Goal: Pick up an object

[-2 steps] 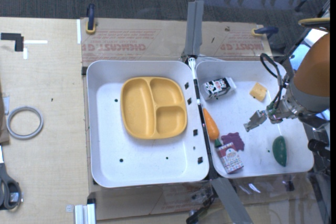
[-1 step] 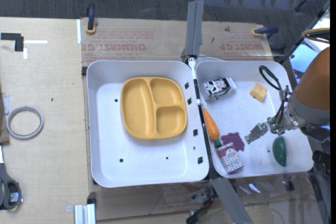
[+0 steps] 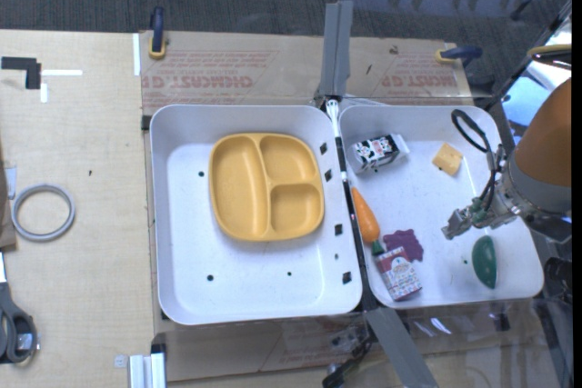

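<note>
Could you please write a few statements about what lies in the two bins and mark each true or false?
1. The yellow divided plate lies in the left bin. True.
2. The carrot lies on the plate. False: it lies in the right bin, along its left wall.
3. The green object sits near the right bin's lower right corner. True.
4. The gripper hangs over the left bin. False: it is over the right bin, just above and left of the green object.
5. The yellow block touches the carrot. False: they lie well apart.
</note>
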`<state>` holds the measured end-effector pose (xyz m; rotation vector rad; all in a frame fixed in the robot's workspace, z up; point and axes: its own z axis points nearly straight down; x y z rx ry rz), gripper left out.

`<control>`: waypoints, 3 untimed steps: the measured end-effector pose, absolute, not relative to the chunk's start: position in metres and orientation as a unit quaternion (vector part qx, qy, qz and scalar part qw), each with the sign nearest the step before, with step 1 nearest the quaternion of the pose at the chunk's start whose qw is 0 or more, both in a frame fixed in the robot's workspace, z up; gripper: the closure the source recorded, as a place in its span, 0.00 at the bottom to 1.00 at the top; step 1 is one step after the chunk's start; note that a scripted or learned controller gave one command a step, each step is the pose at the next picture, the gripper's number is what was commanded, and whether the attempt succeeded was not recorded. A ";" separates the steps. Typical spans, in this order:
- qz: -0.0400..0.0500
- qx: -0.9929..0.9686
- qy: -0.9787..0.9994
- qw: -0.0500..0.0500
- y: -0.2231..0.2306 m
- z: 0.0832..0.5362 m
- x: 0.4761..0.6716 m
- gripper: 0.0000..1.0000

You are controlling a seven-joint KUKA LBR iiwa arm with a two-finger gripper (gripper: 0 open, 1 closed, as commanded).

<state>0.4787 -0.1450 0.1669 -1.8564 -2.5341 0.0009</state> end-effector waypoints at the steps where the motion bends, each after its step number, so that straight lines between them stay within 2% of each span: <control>1: 0.001 -0.709 -0.705 0.000 -0.155 0.177 0.478 1.00; 2: 0.001 -0.730 -0.683 0.001 -0.122 0.150 0.511 1.00; 3: 0.001 -0.725 -0.689 0.001 -0.189 0.091 0.479 1.00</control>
